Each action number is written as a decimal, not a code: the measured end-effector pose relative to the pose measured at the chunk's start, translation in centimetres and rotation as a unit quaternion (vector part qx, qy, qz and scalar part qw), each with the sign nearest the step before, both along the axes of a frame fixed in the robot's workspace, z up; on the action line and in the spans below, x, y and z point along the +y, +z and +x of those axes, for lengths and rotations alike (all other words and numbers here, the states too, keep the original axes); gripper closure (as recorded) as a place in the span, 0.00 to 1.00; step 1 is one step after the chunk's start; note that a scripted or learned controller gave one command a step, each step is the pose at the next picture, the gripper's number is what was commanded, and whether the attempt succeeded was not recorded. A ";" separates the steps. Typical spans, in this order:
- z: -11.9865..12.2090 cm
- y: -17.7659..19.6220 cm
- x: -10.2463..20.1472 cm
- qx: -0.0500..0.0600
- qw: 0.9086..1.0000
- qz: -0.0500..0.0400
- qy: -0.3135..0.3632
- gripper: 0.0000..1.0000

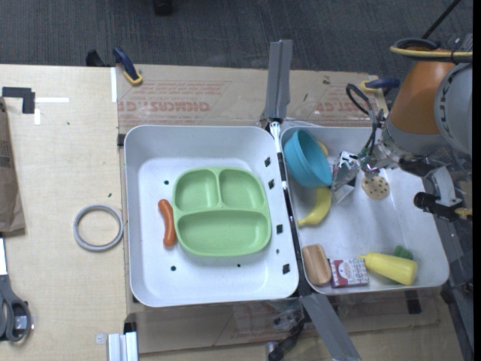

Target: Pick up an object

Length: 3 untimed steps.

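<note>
Claw (347, 173) sits in the right bin (421, 235), can't tell if it's apart or together. The banana (317, 209) lies just near-left of it, long axis slanting toward the claw.

Even, bright overhead light falls on the worktop (60, 171), leaving only soft, short shadows under the green tray (222, 213) and the left bin's rim (135, 224). The white bins show mild glare. Focus is fairly sharp, softening on the arm (440, 104) at right.

Robotics lab; taped cardboard bench (188, 96), clamp (128, 65), white bins (143, 224) of toy food.
</note>
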<state>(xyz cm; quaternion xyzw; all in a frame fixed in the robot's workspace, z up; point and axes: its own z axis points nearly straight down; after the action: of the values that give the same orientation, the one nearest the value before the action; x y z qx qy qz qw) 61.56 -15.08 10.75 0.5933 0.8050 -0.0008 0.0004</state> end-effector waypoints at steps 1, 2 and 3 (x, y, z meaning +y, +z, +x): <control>1.6 0.7 5.1 0.001 1.000 0.000 0.031 0.00; 4.5 -1.1 3.3 -0.003 0.995 -0.001 0.097 0.00; 4.7 0.0 3.2 -0.007 0.995 -0.004 0.098 1.00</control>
<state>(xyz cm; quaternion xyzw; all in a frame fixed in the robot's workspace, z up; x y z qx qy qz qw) 66.27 -11.85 10.78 0.5113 0.8594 0.0004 0.0081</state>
